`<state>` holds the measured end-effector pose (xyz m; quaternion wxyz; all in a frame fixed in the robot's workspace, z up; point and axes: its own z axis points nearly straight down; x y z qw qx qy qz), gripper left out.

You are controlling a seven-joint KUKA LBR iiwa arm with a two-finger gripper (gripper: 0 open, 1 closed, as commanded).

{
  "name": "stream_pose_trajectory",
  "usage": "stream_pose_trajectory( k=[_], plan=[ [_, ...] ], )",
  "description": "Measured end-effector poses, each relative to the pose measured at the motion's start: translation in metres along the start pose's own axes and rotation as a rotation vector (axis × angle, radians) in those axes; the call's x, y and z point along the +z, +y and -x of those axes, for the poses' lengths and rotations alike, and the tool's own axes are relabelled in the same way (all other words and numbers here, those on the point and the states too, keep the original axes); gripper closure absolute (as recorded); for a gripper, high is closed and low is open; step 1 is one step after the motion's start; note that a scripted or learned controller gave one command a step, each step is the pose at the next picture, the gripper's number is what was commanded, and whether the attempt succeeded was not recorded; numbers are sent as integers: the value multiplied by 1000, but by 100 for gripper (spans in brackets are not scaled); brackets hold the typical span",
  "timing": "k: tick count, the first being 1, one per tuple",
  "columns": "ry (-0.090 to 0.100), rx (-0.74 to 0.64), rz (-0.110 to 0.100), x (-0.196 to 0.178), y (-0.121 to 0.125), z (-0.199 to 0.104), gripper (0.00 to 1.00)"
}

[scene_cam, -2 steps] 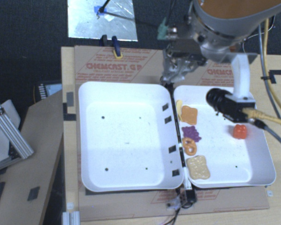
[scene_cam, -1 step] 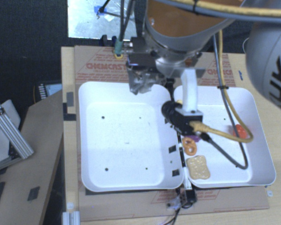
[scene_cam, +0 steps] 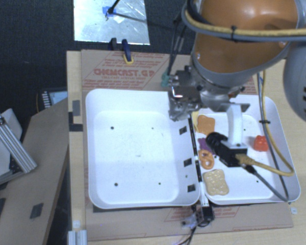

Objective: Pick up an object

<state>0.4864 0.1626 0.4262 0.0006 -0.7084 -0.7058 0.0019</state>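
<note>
My gripper (scene_cam: 179,107) hangs over the far end of the divider between the two white bins, under the big orange band of the arm. In the right bin (scene_cam: 280,137) lie several small objects. An orange toast-shaped piece (scene_cam: 206,123) sits just right of the gripper. Nearer the front are a purple piece (scene_cam: 203,144), a pretzel (scene_cam: 206,159) and a beige cracker-like piece (scene_cam: 216,182). A red-orange item (scene_cam: 260,143) lies further right. Nothing shows between the gripper and the objects below it.
The left bin (scene_cam: 135,147) lies left of the gripper. A white bar (scene_cam: 235,126) and a black part (scene_cam: 224,148) with a yellow cable (scene_cam: 268,168) reach across the right bin. Cardboard (scene_cam: 125,71) underlies both bins.
</note>
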Motion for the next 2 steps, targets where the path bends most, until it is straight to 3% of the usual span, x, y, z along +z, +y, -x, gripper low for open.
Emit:
stream_pose_trajectory(
  k=[1,2],
  plan=[
    [7,-7,17,-107,0,3,100],
    [6,-15,6,-109,-2,-76,100]
  ],
)
